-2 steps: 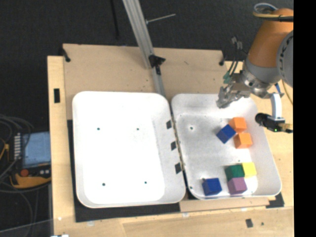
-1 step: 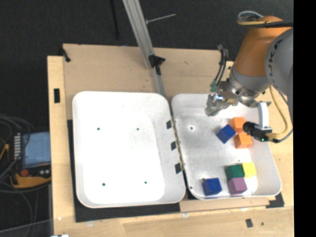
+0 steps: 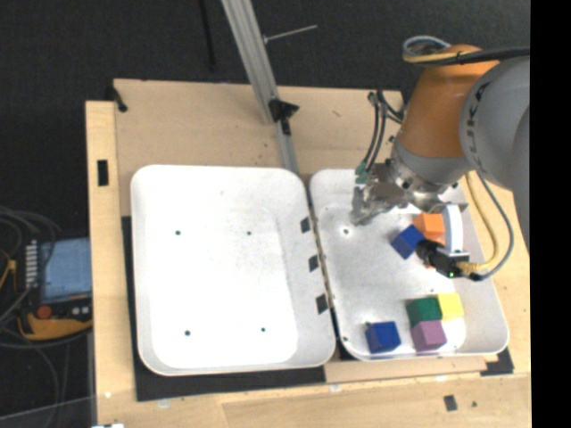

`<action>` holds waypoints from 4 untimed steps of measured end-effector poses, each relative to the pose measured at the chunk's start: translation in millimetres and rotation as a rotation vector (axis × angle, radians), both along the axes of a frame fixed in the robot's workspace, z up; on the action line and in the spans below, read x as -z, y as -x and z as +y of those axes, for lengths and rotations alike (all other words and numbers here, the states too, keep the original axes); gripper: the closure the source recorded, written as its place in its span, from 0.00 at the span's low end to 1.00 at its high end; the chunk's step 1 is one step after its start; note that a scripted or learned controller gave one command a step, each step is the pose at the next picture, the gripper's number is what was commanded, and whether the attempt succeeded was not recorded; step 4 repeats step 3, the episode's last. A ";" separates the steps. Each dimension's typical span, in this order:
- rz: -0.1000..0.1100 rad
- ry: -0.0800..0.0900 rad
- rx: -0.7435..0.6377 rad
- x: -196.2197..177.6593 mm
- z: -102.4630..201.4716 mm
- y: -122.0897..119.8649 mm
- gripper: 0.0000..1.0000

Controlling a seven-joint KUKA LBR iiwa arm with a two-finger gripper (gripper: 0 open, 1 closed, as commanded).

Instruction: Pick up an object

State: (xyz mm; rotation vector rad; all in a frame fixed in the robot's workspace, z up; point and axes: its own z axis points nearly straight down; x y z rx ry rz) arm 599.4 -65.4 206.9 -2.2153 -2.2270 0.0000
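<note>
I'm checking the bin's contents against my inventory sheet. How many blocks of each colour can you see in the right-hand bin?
Blue blocks: 2
Orange block: 1, partly behind the arm
Green block: 1
Yellow block: 1
Purple block: 1
Total: 6 blocks visible; the arm may cover more.

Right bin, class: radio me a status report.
Tool low over right bin, upper left. Nothing seen between its tips. Blue block nearest, orange block beside it. Path clear.
</note>
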 end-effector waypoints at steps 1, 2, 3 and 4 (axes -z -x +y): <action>0.000 -0.002 -0.002 -9.1 38.1 20.5 1.00; 0.001 -0.002 -0.003 -9.7 92.9 32.9 1.00; 0.001 -0.003 -0.004 -24.8 140.3 63.8 1.00; 0.001 -0.003 -0.004 -24.8 140.3 63.8 1.00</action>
